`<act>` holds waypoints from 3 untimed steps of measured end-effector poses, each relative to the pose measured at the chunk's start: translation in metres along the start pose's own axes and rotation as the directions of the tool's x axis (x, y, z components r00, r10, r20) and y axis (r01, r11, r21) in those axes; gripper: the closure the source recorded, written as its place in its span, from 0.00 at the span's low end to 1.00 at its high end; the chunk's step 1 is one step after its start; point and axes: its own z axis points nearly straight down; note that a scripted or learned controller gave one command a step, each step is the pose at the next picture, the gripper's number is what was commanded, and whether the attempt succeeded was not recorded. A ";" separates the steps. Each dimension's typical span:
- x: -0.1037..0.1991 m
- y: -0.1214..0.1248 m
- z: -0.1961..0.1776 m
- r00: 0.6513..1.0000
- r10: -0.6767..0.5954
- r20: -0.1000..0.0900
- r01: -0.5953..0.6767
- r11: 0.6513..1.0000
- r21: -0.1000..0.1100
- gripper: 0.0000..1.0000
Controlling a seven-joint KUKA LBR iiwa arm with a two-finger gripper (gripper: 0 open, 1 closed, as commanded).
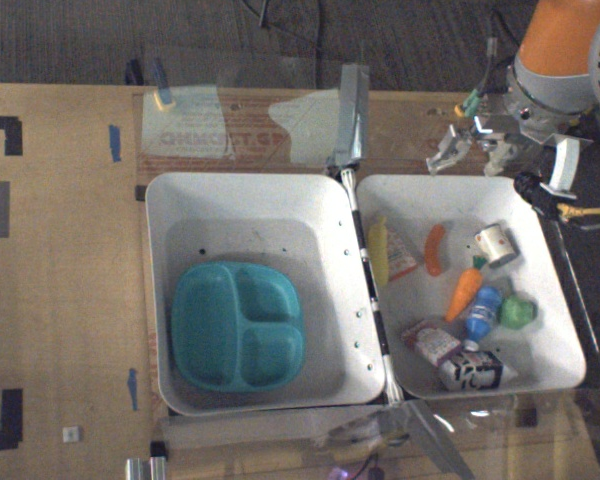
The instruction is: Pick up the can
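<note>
Left bin [160,268] has a teal divided plate [237,325] sitting toward its front-left corner. The can [494,244] lies tipped near the right bin's [570,353] back-right corner. The gripper [472,148] hovers past that bin's back edge, fingers spread, holding nothing.

A single fixed camera looks down at a slant from above the tabletop [60,298], far enough to take in both white bins [250,193] whole, the arm [565,38] entering beyond the bins' upper right corner.

Pale wooden bench [60,298] with blue tape marks [114,143], dark floor [100,18] behind.
</note>
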 end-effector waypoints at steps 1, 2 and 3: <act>-0.001 -0.002 -0.116 0.990 -0.140 0.003 0.140 0.990 -0.004 0.00; -0.057 -0.017 0.068 0.994 -0.109 0.001 0.109 0.994 -0.001 0.00; -0.102 0.001 0.160 0.975 -0.221 -0.014 0.222 0.975 0.009 0.00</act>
